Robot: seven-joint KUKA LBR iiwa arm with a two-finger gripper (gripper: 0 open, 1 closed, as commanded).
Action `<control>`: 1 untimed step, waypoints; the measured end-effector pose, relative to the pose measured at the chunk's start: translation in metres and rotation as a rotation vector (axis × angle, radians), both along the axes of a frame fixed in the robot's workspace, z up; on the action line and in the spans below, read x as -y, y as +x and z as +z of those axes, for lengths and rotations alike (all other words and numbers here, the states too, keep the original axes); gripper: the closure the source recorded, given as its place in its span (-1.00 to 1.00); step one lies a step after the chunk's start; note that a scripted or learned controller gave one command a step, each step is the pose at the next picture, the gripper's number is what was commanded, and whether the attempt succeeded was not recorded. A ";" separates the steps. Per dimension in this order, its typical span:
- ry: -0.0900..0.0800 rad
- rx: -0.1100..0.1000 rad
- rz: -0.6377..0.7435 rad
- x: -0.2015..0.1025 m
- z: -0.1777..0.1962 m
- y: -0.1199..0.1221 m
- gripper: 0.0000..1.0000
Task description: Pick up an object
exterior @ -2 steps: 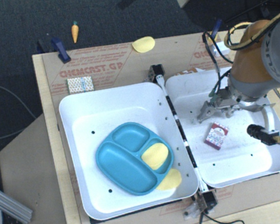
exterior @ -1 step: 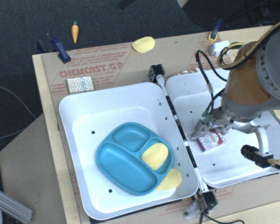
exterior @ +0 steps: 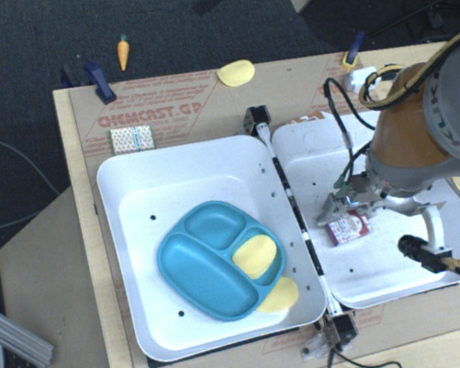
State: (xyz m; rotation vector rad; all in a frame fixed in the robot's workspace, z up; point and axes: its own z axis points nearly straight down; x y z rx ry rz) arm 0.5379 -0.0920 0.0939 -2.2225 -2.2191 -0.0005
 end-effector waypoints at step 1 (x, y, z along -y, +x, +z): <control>0.000 0.001 0.003 -0.066 0.091 0.013 1.00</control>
